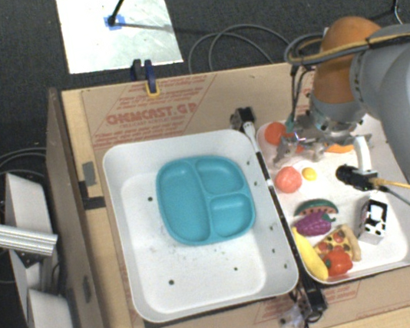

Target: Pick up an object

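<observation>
The gripper [304, 143] hung low over the far end of the right bin [409, 232], with the arm's orange band above it. Metal parts crowded the tip, so I could not tell whether the jaws were spread or pressed together, and nothing could be seen pinched between them.

The things to pick from all lay in that bin, around the jaws or nearer the camera than them. A red ball [273, 133] sat just to the view's left of the jaws, close enough that it may have been touching them. An orange piece [338, 149] lay just to their right, partly hidden under the wrist. A pink ball [288, 179] rested below the jaws in the view and a little left, with a small yellow piece [309, 174] beside it.

Well below the jaws came a watermelon slice [314, 208] and a purple toy [313, 224] against it. Lower still, a banana [307, 252] lay along the bin's left wall, next to a pizza slice [341, 239] and a red tomato [338, 260]. A black-and-white cube [374, 219] stood below and to the right of the jaws.

Far to the left of the jaws, the left bin [143, 236] held a blue plate [204, 198] with three compartments.
</observation>
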Robot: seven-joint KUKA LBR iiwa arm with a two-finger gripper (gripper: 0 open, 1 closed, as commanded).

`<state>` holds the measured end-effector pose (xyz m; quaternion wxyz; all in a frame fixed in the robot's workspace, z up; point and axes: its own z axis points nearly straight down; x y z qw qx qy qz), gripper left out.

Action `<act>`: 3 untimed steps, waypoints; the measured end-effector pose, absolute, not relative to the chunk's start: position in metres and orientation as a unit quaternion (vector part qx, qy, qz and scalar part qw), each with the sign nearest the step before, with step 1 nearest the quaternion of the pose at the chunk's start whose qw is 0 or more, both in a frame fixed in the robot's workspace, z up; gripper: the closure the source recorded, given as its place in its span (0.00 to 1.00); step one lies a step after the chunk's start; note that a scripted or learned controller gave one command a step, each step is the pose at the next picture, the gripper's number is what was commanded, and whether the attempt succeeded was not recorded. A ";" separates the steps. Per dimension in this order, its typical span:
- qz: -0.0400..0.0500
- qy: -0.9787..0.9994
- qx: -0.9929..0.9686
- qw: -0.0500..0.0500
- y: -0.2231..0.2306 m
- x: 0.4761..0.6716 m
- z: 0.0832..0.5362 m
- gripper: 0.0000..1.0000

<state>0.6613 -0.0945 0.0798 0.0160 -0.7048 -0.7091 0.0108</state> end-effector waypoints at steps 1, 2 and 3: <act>0.012 -0.709 -0.705 0.014 -0.093 0.661 0.080 0.00; 0.013 -0.709 -0.705 0.013 -0.092 0.661 0.079 0.00; 0.010 -0.709 -0.705 0.016 -0.099 0.661 0.080 0.00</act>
